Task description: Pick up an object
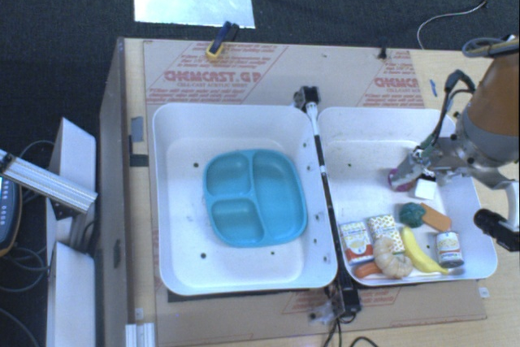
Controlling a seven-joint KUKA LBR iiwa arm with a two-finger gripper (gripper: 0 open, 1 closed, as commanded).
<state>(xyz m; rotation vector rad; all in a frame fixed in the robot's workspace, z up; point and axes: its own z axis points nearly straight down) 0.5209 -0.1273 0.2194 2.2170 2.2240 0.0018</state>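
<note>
We see the pickable objects clustered in the right bin's [357, 134] near corner: a banana [418, 251], a croissant-like pastry [392, 260], two small snack packets [370, 236], a small can [448, 249], a teal lump [412, 214] touching an orange piece [437, 219], and an orange carrot-like piece [365, 271] at the front edge. All lie on the bin floor, packed close, several touching. The gripper [406, 172] sits above the right bin's middle, just beyond that pile, with a purplish object [400, 177] and a white tag at its tip. We can't tell its finger state, or whether that object is gripped. The left bin [183, 142] holds a blue divided tray [253, 197], lying flat in the middle.
</note>
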